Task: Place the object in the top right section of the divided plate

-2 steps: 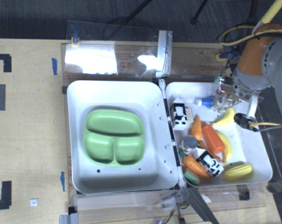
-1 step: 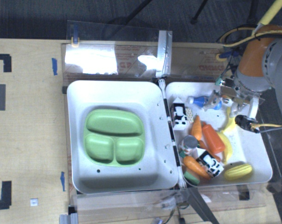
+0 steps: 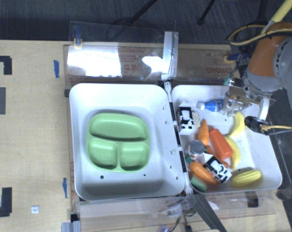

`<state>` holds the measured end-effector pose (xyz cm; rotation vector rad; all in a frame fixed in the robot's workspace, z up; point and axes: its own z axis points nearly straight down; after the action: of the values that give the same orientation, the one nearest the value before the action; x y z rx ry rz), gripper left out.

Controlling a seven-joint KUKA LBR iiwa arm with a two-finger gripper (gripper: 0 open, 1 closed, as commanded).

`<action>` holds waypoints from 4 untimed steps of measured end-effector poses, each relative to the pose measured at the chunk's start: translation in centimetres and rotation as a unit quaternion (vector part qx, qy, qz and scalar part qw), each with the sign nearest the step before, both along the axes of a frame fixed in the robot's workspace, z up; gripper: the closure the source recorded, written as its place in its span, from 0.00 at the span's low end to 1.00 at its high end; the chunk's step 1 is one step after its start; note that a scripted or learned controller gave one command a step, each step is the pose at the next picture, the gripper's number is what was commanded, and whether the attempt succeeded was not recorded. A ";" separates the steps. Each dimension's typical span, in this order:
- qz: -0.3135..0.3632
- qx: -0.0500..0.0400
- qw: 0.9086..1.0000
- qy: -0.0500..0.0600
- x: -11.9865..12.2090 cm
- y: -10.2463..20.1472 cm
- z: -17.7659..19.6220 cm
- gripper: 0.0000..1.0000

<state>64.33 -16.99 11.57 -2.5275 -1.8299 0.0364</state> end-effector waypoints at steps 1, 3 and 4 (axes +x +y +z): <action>-0.080 -0.003 0.997 -0.016 -0.9 4.2 -2.9 1.00; -0.233 -0.006 0.972 -0.015 -1.2 -0.9 5.6 1.00; -0.334 -0.007 0.943 -0.012 0.1 0.1 -3.0 1.00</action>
<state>64.44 -16.92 8.54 -3.0122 -0.8864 0.0047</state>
